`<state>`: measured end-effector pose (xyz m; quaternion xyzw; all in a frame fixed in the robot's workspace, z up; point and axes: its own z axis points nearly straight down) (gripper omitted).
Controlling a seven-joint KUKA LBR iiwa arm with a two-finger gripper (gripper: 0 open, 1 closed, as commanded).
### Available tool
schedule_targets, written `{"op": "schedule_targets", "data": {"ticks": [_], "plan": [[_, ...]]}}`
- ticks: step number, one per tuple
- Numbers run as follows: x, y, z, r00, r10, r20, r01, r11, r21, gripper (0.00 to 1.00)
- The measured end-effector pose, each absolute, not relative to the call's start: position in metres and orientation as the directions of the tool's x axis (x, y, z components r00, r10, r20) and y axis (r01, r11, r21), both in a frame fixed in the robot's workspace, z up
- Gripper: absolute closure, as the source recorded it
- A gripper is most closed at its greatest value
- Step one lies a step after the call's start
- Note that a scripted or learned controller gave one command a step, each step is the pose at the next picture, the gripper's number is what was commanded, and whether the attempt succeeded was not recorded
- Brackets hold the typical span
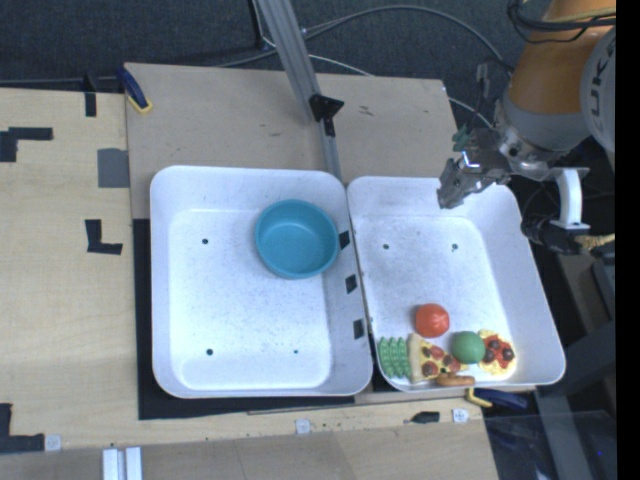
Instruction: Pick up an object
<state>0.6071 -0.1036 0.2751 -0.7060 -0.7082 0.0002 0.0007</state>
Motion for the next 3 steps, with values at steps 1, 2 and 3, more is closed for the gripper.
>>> {"op": "schedule_targets", "data": {"ticks": [1,2,3], "plan": [[0.588,-0.054,0.278,-0.004,1.000,0.001,1.000,0.004,0.000,1.00],[0.571,-0.015,0.274,-0.004,1.000,0.001,1.000,0.004,-0.001,1.00],[0.558,0.027,0.259,-0.004,1.000,0.000,1.000,0.004,-0.002,1.00]]}}
